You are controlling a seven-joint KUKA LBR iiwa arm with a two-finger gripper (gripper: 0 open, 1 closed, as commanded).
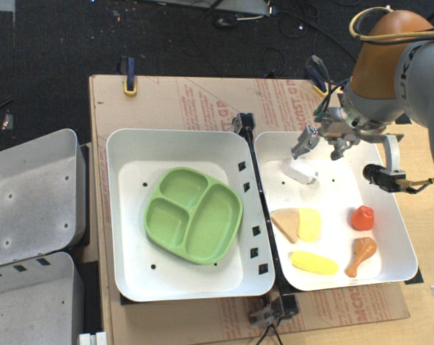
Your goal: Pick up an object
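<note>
White bins sit side by side; the left bin [123,192] bears a green tray [193,213]. Over the right bin [396,214], my gripper [321,146] hangs spread and holding nothing, a small white block [301,171], perhaps plastic, just below it.

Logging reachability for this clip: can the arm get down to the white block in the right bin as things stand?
Probably yes: the pincer hangs just above and right of the white block, which lies apart from the other items.
</note>
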